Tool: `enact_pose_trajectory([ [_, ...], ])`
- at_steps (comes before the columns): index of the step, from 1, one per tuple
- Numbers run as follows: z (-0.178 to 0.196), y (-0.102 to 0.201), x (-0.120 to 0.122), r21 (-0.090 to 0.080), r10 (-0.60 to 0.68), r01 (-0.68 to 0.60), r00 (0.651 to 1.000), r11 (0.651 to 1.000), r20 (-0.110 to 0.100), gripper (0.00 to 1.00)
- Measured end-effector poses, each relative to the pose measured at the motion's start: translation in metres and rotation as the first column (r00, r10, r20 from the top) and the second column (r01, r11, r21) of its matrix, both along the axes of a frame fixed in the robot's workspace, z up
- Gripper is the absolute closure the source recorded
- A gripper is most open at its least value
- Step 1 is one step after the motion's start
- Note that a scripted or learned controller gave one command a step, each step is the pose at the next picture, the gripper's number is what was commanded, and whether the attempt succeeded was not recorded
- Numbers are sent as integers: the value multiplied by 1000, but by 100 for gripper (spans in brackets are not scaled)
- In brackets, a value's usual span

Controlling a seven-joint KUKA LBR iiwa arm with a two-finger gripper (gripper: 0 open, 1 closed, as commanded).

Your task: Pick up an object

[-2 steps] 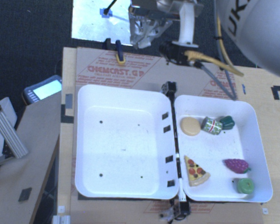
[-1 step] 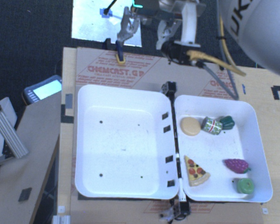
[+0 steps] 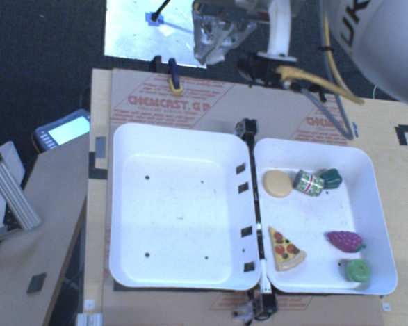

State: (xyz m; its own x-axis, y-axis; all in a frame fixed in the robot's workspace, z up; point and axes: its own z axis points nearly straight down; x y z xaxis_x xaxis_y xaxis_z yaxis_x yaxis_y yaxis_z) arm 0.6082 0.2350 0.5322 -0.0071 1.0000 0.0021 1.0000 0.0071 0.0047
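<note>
Five small things lay in the right-hand bin (image 3: 375, 206), none touching its walls: a pale tan round disc (image 3: 278, 183) lay flat near the inner back corner, and just beside it a small tin can (image 3: 308, 183) lay on its side, its far end against a dark green lump (image 3: 331, 178). Nearer the front, a toy pizza slice (image 3: 285, 249) lay flat by the inner wall, a purple grape cluster (image 3: 344, 240) lay well apart from it, and a green round fruit (image 3: 357, 270) sat by the front outer corner.
</note>
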Motion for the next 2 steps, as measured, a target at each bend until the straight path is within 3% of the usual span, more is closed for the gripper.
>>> enact_pose_trajectory([
  [1,-1,0,0,0,0,0,1000,1000,-1,0],
  [2,11,0,0,1,3,-3,1000,1000,1,100],
])
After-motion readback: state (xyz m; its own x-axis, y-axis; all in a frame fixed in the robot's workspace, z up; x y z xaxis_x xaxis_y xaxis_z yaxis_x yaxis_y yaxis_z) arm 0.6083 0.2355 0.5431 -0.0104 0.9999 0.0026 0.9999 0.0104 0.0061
